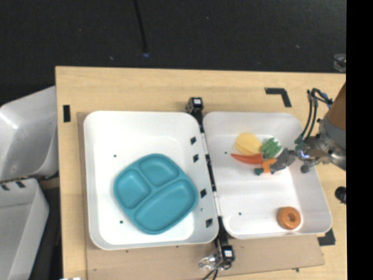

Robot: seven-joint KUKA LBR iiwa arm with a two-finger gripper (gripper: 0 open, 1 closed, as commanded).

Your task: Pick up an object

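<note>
The gripper (294, 161) hangs low in the right bin (250, 214), just beside the toy carrot (265, 167) in a cluster with a red pepper (246, 157) and a yellow piece (247, 142). Whether it is apart or together, I cannot tell. Nothing looks lifted yet; grasp and raise remain.

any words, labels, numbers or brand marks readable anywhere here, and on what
None can be read.
Black corner marks on the bench: shapes, not letters.
Blue divided plate, left bin, right bin, doughnut and toy vegetables: no print visible.
Small black clips between the bins: too small to tell.
</note>
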